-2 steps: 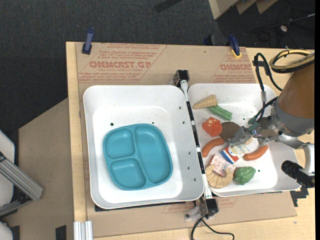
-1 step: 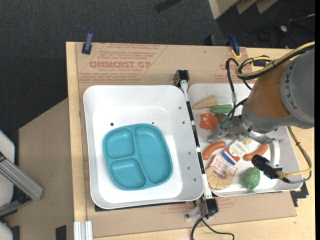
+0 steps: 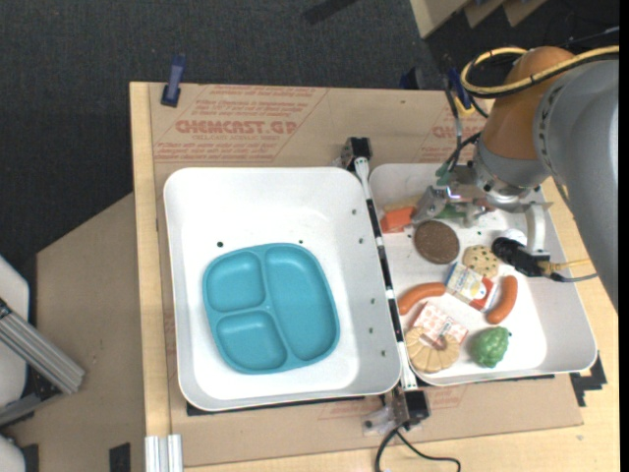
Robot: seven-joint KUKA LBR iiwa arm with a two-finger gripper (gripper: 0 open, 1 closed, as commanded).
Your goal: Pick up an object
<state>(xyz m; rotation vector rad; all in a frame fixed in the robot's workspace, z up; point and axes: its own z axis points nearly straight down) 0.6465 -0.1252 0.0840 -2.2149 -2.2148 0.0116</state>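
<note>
The right bin (image 3: 570, 337) holds several toy foods. A brown round patty (image 3: 435, 242) lies near its back left, with a small orange piece (image 3: 396, 219) to its left. In front of them are a cookie (image 3: 480, 259), a small printed packet (image 3: 468, 283), two orange-red sausages (image 3: 421, 296) (image 3: 503, 299), a pink wrapped square (image 3: 440, 321), a round cracker (image 3: 430, 355) and a green broccoli (image 3: 490, 346). My gripper (image 3: 444, 201) hangs low over the bin's back, just behind the patty and right of the orange piece. I see nothing between its fingers.
The left bin (image 3: 197, 205) holds a teal divided plate (image 3: 270, 306). A black cable (image 3: 526, 256) trails from the wrist over the right bin. The grey arm (image 3: 580, 126) covers the bin's back right corner. Brown cardboard (image 3: 236, 121) lies behind both bins.
</note>
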